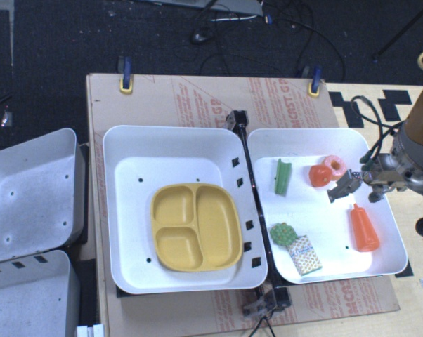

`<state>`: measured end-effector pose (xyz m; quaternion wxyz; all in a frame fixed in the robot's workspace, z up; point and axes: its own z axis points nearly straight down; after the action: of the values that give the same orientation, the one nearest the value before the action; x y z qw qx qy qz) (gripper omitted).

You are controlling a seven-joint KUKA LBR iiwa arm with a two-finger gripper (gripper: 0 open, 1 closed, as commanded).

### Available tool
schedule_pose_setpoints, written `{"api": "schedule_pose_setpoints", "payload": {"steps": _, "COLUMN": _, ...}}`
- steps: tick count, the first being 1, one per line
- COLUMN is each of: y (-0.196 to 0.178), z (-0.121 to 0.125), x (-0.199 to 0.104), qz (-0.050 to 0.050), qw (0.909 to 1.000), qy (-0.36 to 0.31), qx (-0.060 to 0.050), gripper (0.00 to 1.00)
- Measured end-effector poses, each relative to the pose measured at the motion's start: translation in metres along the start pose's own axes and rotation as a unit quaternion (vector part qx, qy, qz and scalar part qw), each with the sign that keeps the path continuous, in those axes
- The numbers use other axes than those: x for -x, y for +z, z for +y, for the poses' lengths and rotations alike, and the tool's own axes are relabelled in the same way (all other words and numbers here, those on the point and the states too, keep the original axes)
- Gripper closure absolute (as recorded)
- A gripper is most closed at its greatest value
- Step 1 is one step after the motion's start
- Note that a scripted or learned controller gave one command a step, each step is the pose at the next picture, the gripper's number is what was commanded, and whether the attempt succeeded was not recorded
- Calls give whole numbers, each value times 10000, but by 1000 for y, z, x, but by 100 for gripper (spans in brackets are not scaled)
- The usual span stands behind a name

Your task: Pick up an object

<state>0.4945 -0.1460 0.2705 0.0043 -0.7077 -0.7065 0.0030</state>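
Jaws (355,189) open — near right bin's (341,276) edge.

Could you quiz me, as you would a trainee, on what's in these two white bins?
1. True or false: the yellow divided plate lies in the left bin.
2. Which item lies nearest the gripper?
A. the green stick
B. the patterned packet
C. the pink ring
3. Fill in: the orange bottle lies in the ____ bin.

Key:
1. True; it is the one thing in that bin.
2. C; the ring lies just left of the gripper, beside a red-orange piece.
3. Right bin, near its right wall.
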Motion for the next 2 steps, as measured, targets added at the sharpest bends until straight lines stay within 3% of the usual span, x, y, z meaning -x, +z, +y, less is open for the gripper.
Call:
{"api": "schedule_pose_setpoints", "payload": {"steps": 1, "y": -5, "z": 2, "x": 0, "qz": -10, "qw": 10000, "qy": -15, "qx": 51, "gripper": 0}}
{"api": "schedule_pose_setpoints", "payload": {"steps": 2, "y": 59, "z": -1, "x": -1, "qz": -2, "qw": 10000, "qy": -1, "qx": 17, "gripper": 0}}
